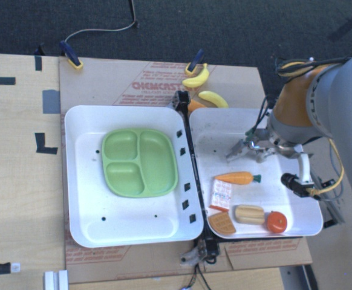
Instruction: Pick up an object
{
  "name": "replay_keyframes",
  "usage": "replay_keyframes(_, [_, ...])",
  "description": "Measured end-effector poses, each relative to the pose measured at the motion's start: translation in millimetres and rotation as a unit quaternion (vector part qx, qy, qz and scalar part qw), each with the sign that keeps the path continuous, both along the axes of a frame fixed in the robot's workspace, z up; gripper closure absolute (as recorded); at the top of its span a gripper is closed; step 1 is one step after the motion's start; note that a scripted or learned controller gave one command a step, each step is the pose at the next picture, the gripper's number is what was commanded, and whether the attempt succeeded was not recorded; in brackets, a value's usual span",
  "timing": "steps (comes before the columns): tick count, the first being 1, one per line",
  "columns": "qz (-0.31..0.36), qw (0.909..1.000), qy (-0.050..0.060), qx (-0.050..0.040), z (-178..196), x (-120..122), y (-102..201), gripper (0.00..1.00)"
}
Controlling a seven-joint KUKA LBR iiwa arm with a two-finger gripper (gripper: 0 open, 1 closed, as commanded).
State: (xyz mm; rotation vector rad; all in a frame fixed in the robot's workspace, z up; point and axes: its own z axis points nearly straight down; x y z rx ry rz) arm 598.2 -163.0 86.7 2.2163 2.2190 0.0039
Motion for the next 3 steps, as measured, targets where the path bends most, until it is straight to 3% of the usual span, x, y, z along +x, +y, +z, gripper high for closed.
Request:
replay_keyframes(1, [-0.001,1.0,0.003,0.0005,5.6,-60.2,-40.8,0.0])
replay_keyframes(2, [0.001,1.0,0.001,0.0005,180.8,-52.9,30.0,0.0])
replay_keyframes(3, [0.0,1.0,0.005,0.0016,19.5,-69.4,46.8,0.0])
